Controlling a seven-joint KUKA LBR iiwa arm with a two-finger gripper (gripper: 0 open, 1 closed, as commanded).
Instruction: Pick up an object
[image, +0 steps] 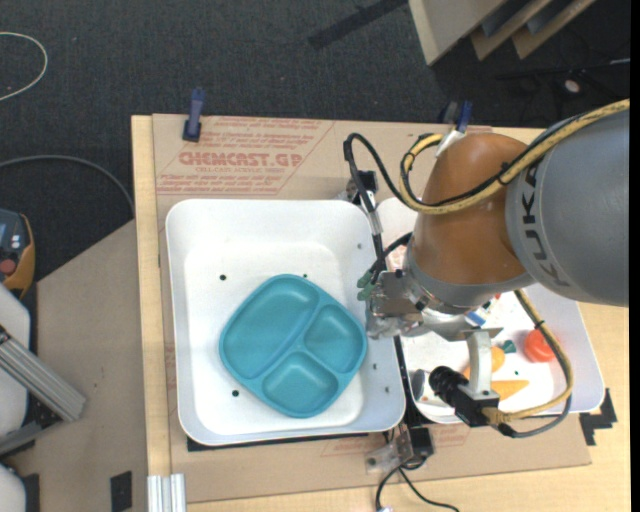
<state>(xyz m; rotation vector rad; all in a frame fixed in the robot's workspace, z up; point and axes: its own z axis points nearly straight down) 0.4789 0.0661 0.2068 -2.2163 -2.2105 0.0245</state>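
The desk (250, 150) is a brown board with red lettering along its far edge, and it carries two shallow white bins side by side. The grey arm (575, 220) reaches in from the desk's right edge, its orange band (470, 210) lying over the far part of the right bin and hiding much of it.

The left bin (200, 240) takes up the left half of the desk. Flat on its floor lies a teal tray (292, 345) with three compartments, turned at an angle to the bin walls and set toward the bin's near right corner. Its right rim is just beside the wall that the two bins share.

The right bin (578, 345) sits toward the desk's right edge. In the uncovered near part are a rounded orange piece (540, 346) and, nearer the desk's near edge, an orange wedge (512, 384). The two are apart from each other. A small green bit (508, 346) lies just left of the rounded piece; what it is cannot be made out.

The hand (388, 305) hangs below the wrist, over the shared wall between the bins and just beside the tray's right rim. The wrist covers it from above, so it cannot be told whether it is wide or narrow, and nothing can be seen held in it.

A small blue clamp (193, 112) grips the desk's far left corner.
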